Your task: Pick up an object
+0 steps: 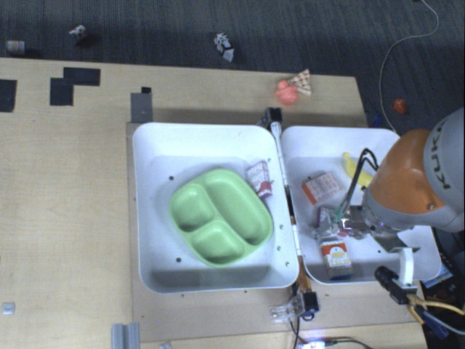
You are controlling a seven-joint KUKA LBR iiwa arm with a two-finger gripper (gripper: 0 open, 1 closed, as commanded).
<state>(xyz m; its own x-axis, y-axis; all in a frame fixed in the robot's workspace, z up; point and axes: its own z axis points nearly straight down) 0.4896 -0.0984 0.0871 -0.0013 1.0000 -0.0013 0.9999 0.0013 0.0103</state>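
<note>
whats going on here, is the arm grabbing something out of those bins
A robot arm reaches in from the right over the right bin, with its claw down among the small things there: an orange packet, a red and white box and a yellow item. Whether it has hold of anything is too cluttered to tell. The left bin holds a green divided tray and a small wrapper.

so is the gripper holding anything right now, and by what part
Cannot be told. The gripper is down in the right bin among small packets, but the view does not show any item between its fingertips.
</note>
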